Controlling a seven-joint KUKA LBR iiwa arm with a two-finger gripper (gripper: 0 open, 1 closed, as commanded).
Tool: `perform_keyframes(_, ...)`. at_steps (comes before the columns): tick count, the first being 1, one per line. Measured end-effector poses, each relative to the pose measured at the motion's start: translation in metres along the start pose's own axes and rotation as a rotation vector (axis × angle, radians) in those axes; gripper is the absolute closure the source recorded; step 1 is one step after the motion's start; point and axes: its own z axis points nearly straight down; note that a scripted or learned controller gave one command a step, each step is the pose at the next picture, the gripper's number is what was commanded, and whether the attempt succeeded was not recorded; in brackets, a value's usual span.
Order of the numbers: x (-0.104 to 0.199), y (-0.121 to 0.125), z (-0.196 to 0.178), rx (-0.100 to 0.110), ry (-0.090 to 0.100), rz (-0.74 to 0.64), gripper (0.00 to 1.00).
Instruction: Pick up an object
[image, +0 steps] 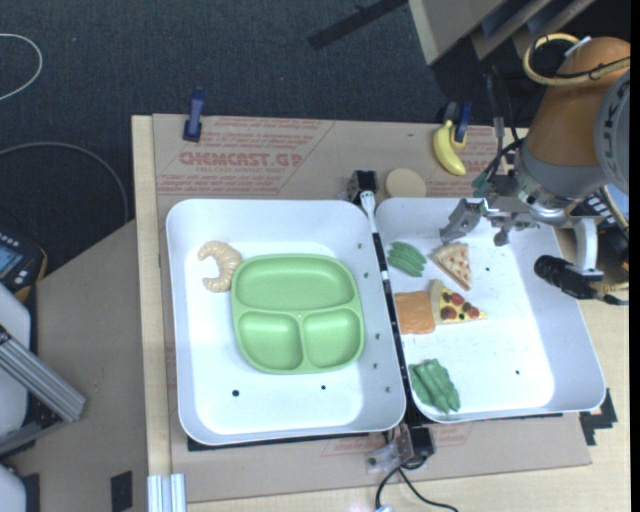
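The arm reaches in from the right and hangs over the far part of the right bin, its orange band above the grey wrist. The gripper sits low over the bin's far left area, with its two fingers spread apart and nothing between them; one finger points down toward the pizza slice that lies just beside it, near the bin's far end, and the other stands to the right over bare white floor. A second pizza slice lies nearer the camera, touching or almost touching a brown toast at the bin's left wall. A green leafy piece lies beyond the toast, to the left of the first slice, and another green vegetable lies at the bin's near left corner. In the left bin a green divided tray takes up the middle, with a pale croissant just beside its far left corner. Outside the bins, on the cardboard sheet under them, a banana lies beyond the right bin, close to a round tan disc, and a blue clamp grips the sheet's far edge.
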Motion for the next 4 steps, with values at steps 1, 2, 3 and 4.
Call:
perform_keyframes(1, -0.022, -0.061, 0.103, 0.003, 0.003, 0.006, 0.0)
perform_keyframes(2, -0.02, -0.056, 0.086, -0.009, 0.002, 0.0, 1.0)
perform_keyframes(3, -0.02, -0.056, 0.087, -0.007, 0.002, 0.0, 0.0)
perform_keyframes(4, -0.02, -0.056, 0.087, -0.007, 0.002, 0.0, 0.0)
